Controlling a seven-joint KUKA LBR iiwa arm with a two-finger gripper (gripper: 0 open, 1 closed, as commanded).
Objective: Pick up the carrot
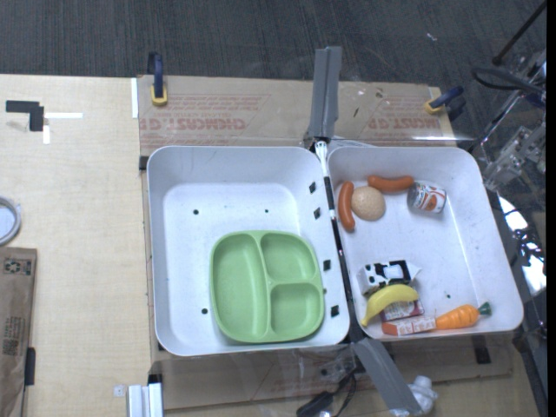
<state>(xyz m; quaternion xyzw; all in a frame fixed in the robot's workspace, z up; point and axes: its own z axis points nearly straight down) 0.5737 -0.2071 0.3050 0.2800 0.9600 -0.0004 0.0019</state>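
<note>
Lying to the right of the banana and slightly nearer the camera: the carrot, in the right bin.

- Carrot's look — orange, tapered, small green stub at the end away from the banana; it lies flat, tilted a little, stub end higher.
- Its narrow tip meets a red-and-white box just below the banana.
- Above the banana: a black-and-white carton.
- Left of the banana, past the bin wall: a green divided plate.
- Claw state — cannot tell.
</note>
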